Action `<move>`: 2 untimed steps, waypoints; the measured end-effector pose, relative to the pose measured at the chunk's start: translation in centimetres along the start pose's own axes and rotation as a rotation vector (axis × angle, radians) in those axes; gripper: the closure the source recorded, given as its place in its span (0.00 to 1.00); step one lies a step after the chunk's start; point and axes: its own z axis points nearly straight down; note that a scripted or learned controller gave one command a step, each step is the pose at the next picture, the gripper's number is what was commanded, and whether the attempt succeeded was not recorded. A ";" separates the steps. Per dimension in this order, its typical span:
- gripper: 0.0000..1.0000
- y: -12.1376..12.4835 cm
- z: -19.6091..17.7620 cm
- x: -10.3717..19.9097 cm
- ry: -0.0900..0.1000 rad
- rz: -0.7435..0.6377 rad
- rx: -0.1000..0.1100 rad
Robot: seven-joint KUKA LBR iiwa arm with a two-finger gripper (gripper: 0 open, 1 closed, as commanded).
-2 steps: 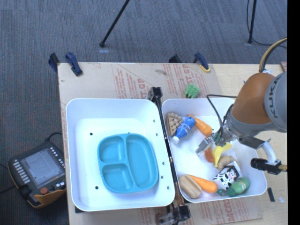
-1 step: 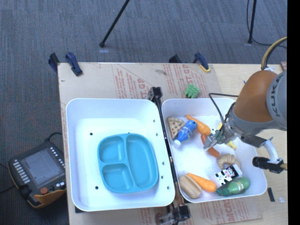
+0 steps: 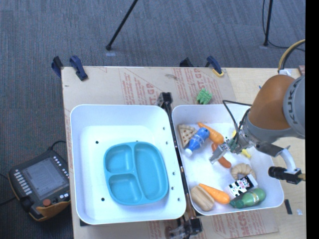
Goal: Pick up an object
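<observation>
Jaws (image 3: 222, 152) are low in the right bin (image 3: 277, 199), and whether they're spread or pinching, I cannot tell. Right beneath sits a red sausage (image 3: 225, 161). Around it: two carrots (image 3: 211, 132) (image 3: 214, 193), one blue bottle (image 3: 197, 140), one waffle (image 3: 186, 133), one croissant (image 3: 240, 171), one bun (image 3: 201, 198), one green vegetable (image 3: 249, 198). Left bin (image 3: 79, 133) holds one blue divided plate (image 3: 135, 173).

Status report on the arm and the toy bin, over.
Gripper low in the right bin, over a red toy. Nothing seen held. Carrot and blue bottle crowd close beside it.
</observation>
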 end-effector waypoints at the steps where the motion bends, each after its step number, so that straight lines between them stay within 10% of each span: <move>1: 1.00 0.1 -1.0 0.0 0.001 0.003 -0.001; 2: 0.00 0.1 -1.0 0.0 0.001 0.004 -0.001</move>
